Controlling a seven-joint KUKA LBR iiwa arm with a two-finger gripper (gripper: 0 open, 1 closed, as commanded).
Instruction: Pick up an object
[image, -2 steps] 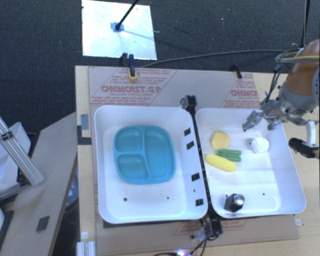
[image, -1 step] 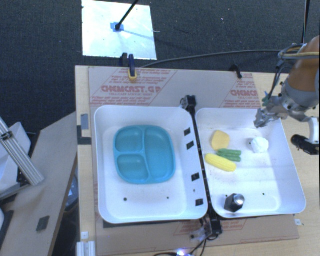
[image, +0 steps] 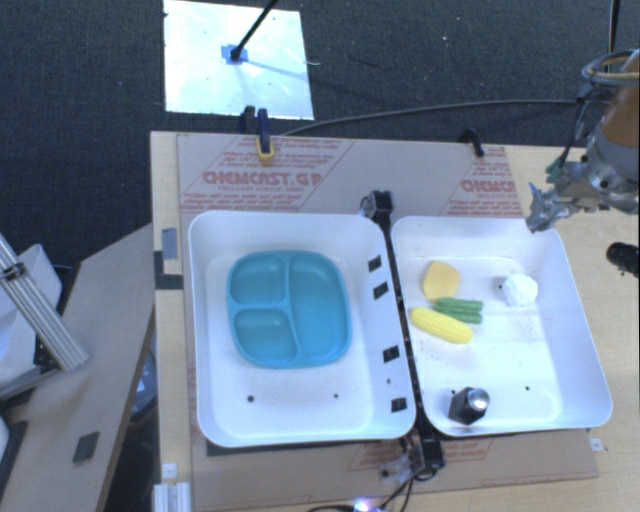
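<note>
Dark carpet surrounds my bench (image: 300, 165), where two white bins sit side by side. From here the gripper (image: 541, 212) hangs just above the far right corner of the right bin (image: 580, 400), touching nothing, and I cannot tell its opening. That bin holds a yellow piece (image: 441, 279), green beans (image: 459, 309), corn (image: 441, 325), a white lump (image: 519, 290) and a dark metal object (image: 467, 405). A blue divided plate (image: 289, 307) lies in the left bin (image: 215, 400). My arm (image: 615, 140) enters from the right, wrist angled downward.

Robotics laboratory: two white bins (image: 300, 225) clamped to a table (image: 170, 200) with cables, an aluminium rail (image: 40, 310), dark carpet.
</note>
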